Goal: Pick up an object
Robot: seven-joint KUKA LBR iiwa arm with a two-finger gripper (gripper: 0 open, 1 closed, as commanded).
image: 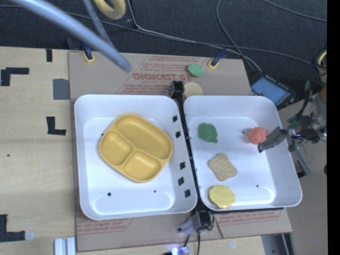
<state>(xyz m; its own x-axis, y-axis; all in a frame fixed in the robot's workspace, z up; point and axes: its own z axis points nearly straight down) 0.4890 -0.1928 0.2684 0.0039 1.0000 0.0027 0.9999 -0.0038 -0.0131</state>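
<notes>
Gripper (pixel 265 144): at right bin's (pixel 276 195) 3 o'clock rim, finger state cannot be told.
Orange object (pixel 256 135): just beside gripper (not held).
Left bin (pixel 87 195): yellow divided plate (pixel 136 147).

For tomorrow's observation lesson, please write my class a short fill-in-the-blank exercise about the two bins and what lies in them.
1. The yellow divided plate lies in the ____ bin as the camera sees it.
2. The green item in the right bin lies nearest the ____ between the bins.
3. The gripper is beside the ____ ball.
4. The plate has ____ compartments.

Missing words: left; divider; orange; three
</notes>
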